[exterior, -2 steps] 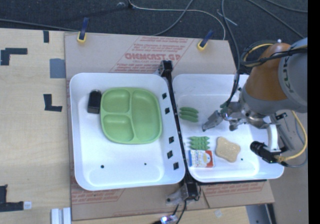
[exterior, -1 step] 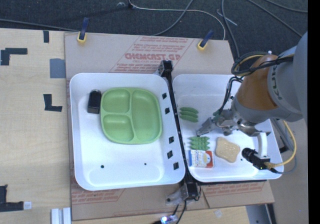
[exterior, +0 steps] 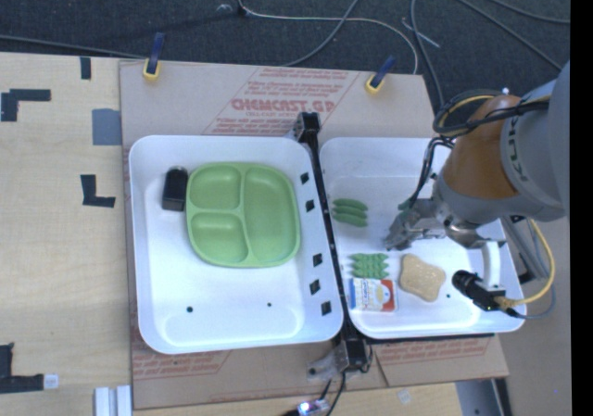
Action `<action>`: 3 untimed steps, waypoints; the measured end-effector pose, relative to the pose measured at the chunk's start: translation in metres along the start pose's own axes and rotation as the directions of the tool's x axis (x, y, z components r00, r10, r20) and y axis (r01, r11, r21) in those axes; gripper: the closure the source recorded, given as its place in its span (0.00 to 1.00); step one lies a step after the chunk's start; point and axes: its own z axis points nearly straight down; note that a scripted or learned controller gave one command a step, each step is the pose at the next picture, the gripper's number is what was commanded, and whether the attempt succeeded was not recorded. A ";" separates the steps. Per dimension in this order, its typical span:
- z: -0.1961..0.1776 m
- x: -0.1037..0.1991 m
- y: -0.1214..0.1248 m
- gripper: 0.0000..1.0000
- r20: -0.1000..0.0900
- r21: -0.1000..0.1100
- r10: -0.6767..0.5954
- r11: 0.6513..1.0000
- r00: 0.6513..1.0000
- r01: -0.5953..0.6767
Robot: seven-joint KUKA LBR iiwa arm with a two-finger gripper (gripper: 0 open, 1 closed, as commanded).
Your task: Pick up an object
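Nearest the camera, along the front wall of the right bin (exterior: 435, 329), lie three small things in a loose row: a red-and-white carton (exterior: 372, 295) at the left, a green ridged piece (exterior: 369, 265) just behind it, and a tan bread-like piece (exterior: 422, 277) to the right; a black fitting with a yellow cable (exterior: 474, 290) hangs off the arm just beyond the bread.

A little farther back sits the gripper (exterior: 400, 234), low over the bin floor in the middle of the right bin; its tip is a dark, blurred cluster and the view does not settle how it is set, nor does anything show lodged in it.

The relation that matters: the tan bread-like piece lies just in front of and slightly right of the gripper, near but apart from it; the green ridged piece lies in front and to the left, about as close; a green pea pod (exterior: 350, 211) lies to the left and slightly behind, its long axis running left to right, so a grasp would likely close across its short width.

Farther left, across the divider, the left bin (exterior: 148, 220) holds a green sectioned plate (exterior: 244, 215) with a black block (exterior: 174, 189) touching its left edge; both are well apart from the gripper.
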 end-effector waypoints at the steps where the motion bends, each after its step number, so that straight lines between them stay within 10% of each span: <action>1: -0.060 -0.002 0.007 1.00 -0.002 0.000 0.000 1.000 1.000 0.000; 3: -0.153 -0.009 0.009 1.00 -0.002 0.000 0.001 1.000 1.000 -0.001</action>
